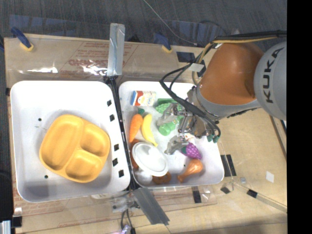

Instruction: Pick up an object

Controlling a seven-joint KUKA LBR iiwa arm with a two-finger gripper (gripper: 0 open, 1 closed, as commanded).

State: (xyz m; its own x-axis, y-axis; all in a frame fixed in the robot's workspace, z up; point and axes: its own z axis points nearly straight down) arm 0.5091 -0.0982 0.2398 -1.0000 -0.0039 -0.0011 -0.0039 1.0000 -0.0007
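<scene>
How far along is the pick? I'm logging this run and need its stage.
Done: the arm has reached over the right bin. In hand: the gripper is low among the toys, between the green toy and the purple grapes; nothing visibly sits between its fingers. Left: grasping and lifting a toy. The yellow plate lies in the left bin.

end effector (176,139) over right bin (214,175) | beside purple grapes (193,151) | yellow tray (74,147) left bin (24,130)

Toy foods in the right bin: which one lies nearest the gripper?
The purple grapes, right beside the gripper. The carrot and banana lie farther left, toward the divider.
</scene>
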